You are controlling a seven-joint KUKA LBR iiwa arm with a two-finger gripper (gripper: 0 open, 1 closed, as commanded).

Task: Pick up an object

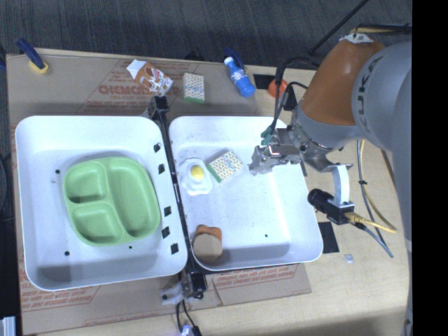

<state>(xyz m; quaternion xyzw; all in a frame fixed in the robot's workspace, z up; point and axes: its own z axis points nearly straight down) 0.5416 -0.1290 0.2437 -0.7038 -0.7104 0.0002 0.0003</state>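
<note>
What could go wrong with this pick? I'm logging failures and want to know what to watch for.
The tool sits just right of the patterned block, which lies tilted and close to the fried egg toy; a descent might nudge the block into the egg instead of gripping it. The bread piece rests against the right bin's front wall, so a grasp there may hit the wall.

Bench (364, 285): pale wood top, largely covered by a printed cardboard sheet (105, 89). Two shallow white bins stood side by side on it, left bin (35, 145) and right bin (294, 236), touching along their inner edges. Behind them lay a snack packet (149, 78), a small patterned box (194, 87) and a blue bottle (239, 76).
</note>
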